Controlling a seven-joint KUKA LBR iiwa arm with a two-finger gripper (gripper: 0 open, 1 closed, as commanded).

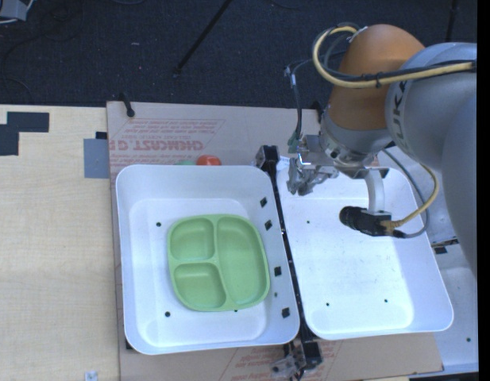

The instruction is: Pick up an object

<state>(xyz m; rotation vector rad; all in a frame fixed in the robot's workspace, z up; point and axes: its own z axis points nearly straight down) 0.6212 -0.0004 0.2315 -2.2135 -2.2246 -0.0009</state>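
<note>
Two shallow white bins sit side by side on a cardboard sheet (165, 137) laid over the bench.

**Left bin** (141, 189): holds a green divided plate (218, 262) with three compartments. The plate lies flat on the bin floor, slightly right of centre and toward the near side. Its right rim is close to the bin's right wall; bare floor remains along its left and far sides, and a narrower strip along the near side. A small orange-red object (208, 161) lies just outside the far rim of this bin, on the cardboard; its shape cannot be made out.

**Right bin** (364, 292): the floor is open white surface across its middle and near part. A black cylindrical part (364, 219) attached to the arm by a cable hangs over the far-right area of the floor.

**Arm**: the grey arm with its orange band (376, 74) enters from the right and sits above the far edge of the right bin. The gripper (304, 177) is at the far-left corner of that bin, just beside the dark divider (278, 236) where the two bins meet. Whether the fingers are open or closed cannot be told from this view, and nothing is seen between them.

**Clearance**: the gripper is well apart from the green plate, with the divider and the left bin's right wall between them.
</note>
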